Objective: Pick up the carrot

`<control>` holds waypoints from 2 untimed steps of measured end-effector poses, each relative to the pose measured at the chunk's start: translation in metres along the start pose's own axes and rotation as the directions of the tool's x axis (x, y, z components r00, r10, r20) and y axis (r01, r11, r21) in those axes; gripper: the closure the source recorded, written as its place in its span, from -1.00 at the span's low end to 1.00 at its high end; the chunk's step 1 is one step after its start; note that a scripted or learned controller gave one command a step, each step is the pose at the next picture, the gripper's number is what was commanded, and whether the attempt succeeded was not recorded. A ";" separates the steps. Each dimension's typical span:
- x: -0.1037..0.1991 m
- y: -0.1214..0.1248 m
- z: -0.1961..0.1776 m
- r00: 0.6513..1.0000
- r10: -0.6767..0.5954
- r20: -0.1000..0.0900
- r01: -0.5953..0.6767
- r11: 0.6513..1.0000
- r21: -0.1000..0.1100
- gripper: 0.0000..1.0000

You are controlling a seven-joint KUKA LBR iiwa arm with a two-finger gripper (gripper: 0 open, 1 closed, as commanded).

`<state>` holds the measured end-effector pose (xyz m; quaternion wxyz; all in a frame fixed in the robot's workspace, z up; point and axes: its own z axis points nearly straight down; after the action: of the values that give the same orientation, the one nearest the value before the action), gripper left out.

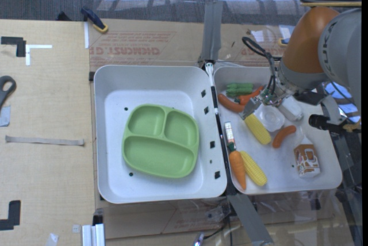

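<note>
The gripper hangs low in the right bin; how far it's open, I can't tell. The carrot lies well below-left of it, beside a corn cob.

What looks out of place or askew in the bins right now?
Nothing looks spilled or damaged. The green plate sits slightly skewed in the left bin. The carrot lies near the front of the right bin, beside a corn cob; the pincer hovers farther back.
</note>
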<state>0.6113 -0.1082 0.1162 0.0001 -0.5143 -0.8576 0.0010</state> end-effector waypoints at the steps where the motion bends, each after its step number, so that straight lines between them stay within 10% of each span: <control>1: 0.000 0.001 -0.010 1.000 -0.005 0.003 0.005 1.000 0.000 1.00; 2: 0.000 0.001 -0.010 1.000 -0.004 0.003 0.004 1.000 0.000 -1.00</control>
<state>0.6121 -0.1077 0.1258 -0.0010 -0.5125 -0.8587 0.0016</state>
